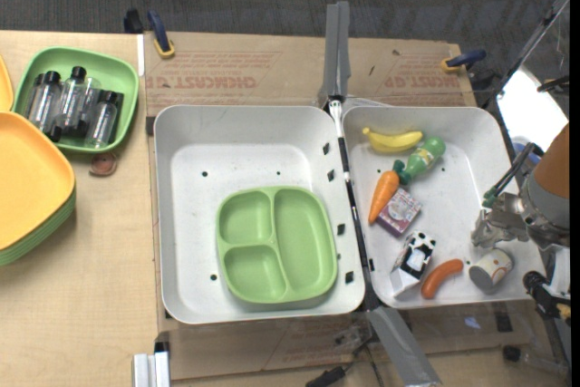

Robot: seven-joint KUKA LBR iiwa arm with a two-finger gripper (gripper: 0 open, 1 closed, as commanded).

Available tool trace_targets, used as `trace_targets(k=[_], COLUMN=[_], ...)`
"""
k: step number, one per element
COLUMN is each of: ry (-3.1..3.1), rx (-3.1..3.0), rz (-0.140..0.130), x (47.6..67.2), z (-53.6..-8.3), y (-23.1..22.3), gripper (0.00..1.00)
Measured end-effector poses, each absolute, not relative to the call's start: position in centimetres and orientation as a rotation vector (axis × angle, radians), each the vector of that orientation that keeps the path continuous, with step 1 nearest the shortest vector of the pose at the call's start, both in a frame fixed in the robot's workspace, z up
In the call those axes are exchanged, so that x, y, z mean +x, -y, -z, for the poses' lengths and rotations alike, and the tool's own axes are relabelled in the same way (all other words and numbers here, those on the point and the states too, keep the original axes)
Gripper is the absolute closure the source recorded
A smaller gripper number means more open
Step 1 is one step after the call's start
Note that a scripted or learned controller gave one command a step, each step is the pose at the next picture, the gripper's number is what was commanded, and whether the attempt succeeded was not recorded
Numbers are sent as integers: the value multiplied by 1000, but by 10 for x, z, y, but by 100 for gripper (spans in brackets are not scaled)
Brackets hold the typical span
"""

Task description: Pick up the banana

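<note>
— Camera view first: where's the banana (395, 139)?

— In the right bin (494, 130), up near its far edge, lying flat and roughly crosswise. A green bottle (420, 158) sits just beside its right end, and a carrot (383, 195) lies slantwise below it.

— And the gripper (494, 229)?

— Well away from the fruit. It's low over the right bin's near right corner, right above a small white cup (490, 270) lying on its side. The fingers look a little spread, with nothing pinched between them, though the metal there is hard to read.

— What else is in that bin?

— A small purple packet (400, 212) near the middle, a black-and-white toy (416, 256) below that, and an orange-red sausage (441, 276) beside the cup.

— The left bin (181, 195)?

— It holds a green divided plate (275, 244) with three compartments.

— Anything on the desk (82, 285) beyond the bins?

— On the left, a green tray (122, 77) carrying dark-capped vials (74, 109), and a stack of orange plates (32, 195) at the edge.
</note>
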State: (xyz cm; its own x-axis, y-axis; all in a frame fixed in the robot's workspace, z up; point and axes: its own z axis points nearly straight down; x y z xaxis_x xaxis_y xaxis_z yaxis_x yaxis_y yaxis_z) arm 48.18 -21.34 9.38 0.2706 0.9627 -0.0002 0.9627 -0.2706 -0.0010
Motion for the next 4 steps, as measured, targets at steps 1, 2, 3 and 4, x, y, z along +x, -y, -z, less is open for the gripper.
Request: trace_targets(k=[1,2,3,4], ry=[1583,1087,735,409], rx=[-2712,-2947,-3054,-3115], rz=[-5,-6,-6,-7], x=[538,584,631,629], z=[-90,-91,-91,-109], y=[206,201,201,194], gripper=[100,100,100,100])
